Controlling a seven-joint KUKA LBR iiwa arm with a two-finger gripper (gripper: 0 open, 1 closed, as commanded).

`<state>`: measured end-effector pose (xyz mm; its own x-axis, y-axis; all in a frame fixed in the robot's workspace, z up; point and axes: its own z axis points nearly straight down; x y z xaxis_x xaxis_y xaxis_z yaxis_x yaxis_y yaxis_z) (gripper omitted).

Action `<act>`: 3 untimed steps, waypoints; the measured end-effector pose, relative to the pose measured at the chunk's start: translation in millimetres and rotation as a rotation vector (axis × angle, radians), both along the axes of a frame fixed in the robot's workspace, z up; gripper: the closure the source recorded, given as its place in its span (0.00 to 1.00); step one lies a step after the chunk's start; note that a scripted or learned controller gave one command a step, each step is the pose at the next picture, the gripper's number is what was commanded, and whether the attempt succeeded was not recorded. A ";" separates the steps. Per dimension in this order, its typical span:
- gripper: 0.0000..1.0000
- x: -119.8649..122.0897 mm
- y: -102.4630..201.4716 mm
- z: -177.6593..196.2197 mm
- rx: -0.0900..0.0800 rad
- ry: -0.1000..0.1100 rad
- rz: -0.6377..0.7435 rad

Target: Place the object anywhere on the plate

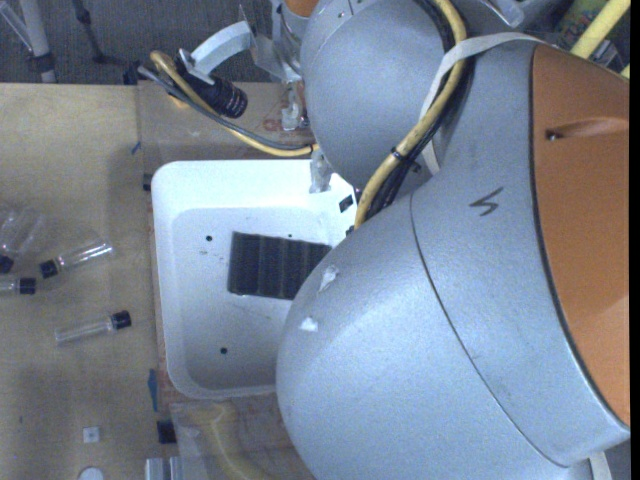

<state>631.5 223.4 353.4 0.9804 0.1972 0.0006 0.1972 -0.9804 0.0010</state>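
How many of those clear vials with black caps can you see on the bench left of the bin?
3. One vial lies nearest the white bin, one lower down, one at the left edge. The arm may hide more.

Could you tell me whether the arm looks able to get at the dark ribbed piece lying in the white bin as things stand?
Probably yes: the dark ribbed piece lies uncovered on the white bin floor, and the arm already hangs over that bin.

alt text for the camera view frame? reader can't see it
The grey robot arm with its orange band bulks across the right of the camera view, covering much of a shallow white bin. A dark ribbed rectangular pad lies in the bin. Small clear vials with black caps are scattered on the wooden bench at left.
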 end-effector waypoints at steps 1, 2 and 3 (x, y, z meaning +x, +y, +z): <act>1.00 0.6 -1.0 9.6 0.000 -0.002 -0.003; 1.00 -10.9 2.3 40.1 0.000 0.006 0.646; 1.00 12.9 0.5 80.7 0.001 -0.002 0.148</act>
<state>644.5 223.9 434.2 0.9406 0.3395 0.0026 0.3395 -0.9406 0.0010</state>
